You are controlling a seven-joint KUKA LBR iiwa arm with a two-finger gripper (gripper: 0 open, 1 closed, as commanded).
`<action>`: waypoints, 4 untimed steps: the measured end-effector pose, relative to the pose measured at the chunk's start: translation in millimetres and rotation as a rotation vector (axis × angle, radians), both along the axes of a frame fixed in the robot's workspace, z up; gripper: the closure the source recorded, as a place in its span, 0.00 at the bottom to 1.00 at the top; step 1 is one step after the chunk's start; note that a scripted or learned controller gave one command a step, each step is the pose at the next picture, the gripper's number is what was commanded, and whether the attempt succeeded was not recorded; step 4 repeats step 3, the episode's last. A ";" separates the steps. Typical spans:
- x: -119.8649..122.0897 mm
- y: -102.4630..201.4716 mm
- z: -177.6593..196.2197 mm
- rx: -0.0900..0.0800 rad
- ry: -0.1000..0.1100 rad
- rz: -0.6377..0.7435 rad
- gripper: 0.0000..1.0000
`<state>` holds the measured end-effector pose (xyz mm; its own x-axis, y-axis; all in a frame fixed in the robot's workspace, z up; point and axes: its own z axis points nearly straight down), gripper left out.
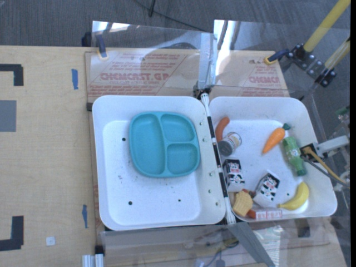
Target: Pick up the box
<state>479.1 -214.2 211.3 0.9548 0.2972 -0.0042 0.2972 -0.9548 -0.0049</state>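
Note:
Two small white boxes with black cow patches lie in the right bin [311, 121]. One box [235, 174] rests near the bin's left wall, just below a metal can [228, 143]. The other box [268, 188] lies tilted near the front, between a tan waffle-like piece [242, 203] and a banana [298, 196]. Nothing is touching either box.
The right bin also holds a red sausage [222, 128], a carrot [273, 140], a green bottle [292, 155] and a yellow-handled tool [317, 159]. A teal divided plate [164, 144] sits in the left bin [111, 193]. Yellow poles [328, 21] stand at the back right.

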 end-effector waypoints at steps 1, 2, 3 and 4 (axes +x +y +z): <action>0.5 -8.8 73.2 -0.003 -0.002 -0.098 0.00; 0.0 42.8 10.5 0.002 -0.002 0.432 0.00; 1.0 18.7 167.1 -0.003 -0.005 0.377 0.00; 1.0 18.7 167.1 -0.003 -0.005 0.377 0.00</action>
